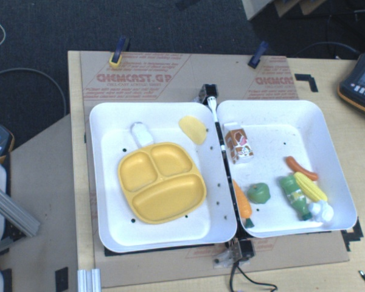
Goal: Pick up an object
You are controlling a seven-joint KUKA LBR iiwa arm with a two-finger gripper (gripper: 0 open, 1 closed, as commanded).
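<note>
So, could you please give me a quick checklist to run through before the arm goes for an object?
1. Targets present in right white bin: ok; small brown-and-white carton, green round toy, yellow toy corn.
2. Carton stands apart from the others: ok.
3. Corn free of neighbours: not ok; it lies against a green bottle.
4. Orange toy carrot away from wall: not ok; it hugs the divider.
5. Yellow divided plastic plate lies flat: ok.

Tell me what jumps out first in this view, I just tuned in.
The yellow tray dominates the left bin, with a yellow chip above it. The right bin holds a toy cluster at its near right: corn, green bottle, sausage. A carrot lies by the divider.
</note>
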